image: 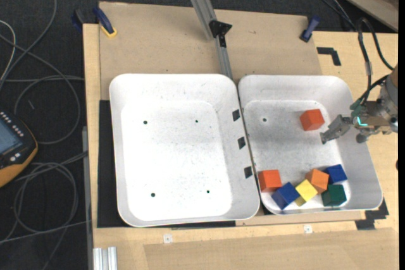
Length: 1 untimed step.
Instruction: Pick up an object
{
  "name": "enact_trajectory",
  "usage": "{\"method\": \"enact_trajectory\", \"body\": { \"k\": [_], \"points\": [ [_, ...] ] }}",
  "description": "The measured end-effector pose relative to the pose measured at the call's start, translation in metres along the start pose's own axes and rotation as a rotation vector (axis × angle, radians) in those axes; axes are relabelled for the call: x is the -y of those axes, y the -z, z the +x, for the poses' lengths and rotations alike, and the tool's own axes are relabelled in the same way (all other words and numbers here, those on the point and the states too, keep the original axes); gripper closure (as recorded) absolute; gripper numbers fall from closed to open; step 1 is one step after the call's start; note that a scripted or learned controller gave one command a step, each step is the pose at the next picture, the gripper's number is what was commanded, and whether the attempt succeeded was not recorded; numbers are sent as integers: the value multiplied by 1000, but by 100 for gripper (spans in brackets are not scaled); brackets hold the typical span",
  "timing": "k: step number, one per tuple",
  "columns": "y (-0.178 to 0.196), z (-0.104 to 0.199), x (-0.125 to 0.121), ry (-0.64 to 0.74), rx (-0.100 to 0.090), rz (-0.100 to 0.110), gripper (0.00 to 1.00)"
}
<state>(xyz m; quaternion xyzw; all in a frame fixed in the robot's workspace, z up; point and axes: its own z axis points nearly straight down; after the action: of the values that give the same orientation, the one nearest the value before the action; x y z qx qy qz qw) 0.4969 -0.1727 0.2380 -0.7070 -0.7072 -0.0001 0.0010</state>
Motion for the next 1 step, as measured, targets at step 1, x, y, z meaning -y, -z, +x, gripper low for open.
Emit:
{"method": "enact_trajectory", "body": {
  "k": [1],
  "points": [
    [-45, 6, -3, 0, -2, 4, 0]
  ]
}}
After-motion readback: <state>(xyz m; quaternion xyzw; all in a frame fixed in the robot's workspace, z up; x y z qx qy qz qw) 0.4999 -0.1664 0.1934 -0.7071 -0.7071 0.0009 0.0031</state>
